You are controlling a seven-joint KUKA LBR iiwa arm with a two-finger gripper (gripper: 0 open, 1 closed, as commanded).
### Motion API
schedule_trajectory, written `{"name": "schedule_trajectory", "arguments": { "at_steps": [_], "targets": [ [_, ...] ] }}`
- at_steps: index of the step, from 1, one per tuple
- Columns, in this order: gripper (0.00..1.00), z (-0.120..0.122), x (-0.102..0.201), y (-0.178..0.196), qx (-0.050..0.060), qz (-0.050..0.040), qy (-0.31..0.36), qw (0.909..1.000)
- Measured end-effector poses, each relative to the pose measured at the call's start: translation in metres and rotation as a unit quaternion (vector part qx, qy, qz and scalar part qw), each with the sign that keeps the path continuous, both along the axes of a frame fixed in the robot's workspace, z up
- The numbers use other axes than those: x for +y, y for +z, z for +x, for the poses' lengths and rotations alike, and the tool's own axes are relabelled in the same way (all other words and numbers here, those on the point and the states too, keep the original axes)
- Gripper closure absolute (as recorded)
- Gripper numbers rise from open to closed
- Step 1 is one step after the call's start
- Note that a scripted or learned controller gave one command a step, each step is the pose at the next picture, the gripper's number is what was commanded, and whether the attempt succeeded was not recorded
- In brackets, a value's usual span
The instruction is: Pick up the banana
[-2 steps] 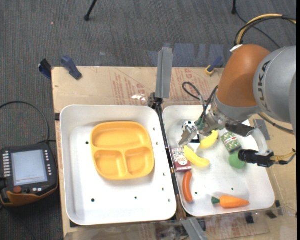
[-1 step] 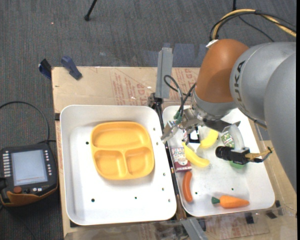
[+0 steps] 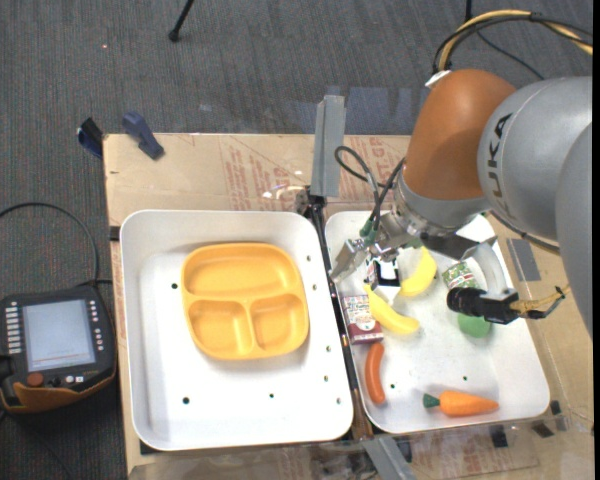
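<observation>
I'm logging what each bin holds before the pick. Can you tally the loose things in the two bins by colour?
Yellow: 3, the divided tray in the left bin, and two banana-like pieces in the right bin.
Orange: 2, a carrot and a sausage-like piece.
Green: 2, a round thing and a green-labelled can.
Red: 1, a small carton.
Total: 8

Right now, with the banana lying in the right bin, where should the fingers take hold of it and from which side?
Grip the banana across its thick middle, coming straight down from above. It lies flat on the right bin floor, slanting from upper left to lower right, so the fingers should likely close across that slant. Its upper-left end crowds the small carton and its middle has the most free room.
</observation>
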State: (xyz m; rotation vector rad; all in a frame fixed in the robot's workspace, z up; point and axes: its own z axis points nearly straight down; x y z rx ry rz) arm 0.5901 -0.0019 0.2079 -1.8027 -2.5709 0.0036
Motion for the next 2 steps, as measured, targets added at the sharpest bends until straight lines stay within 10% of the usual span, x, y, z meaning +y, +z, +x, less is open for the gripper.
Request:
{"name": "schedule_trajectory", "arguments": {
  "at_steps": [2],
  "targets": [
    [0.0,-0.023,-0.109,-0.087,0.001,0.001,-0.001,1.0]
  ]
}}
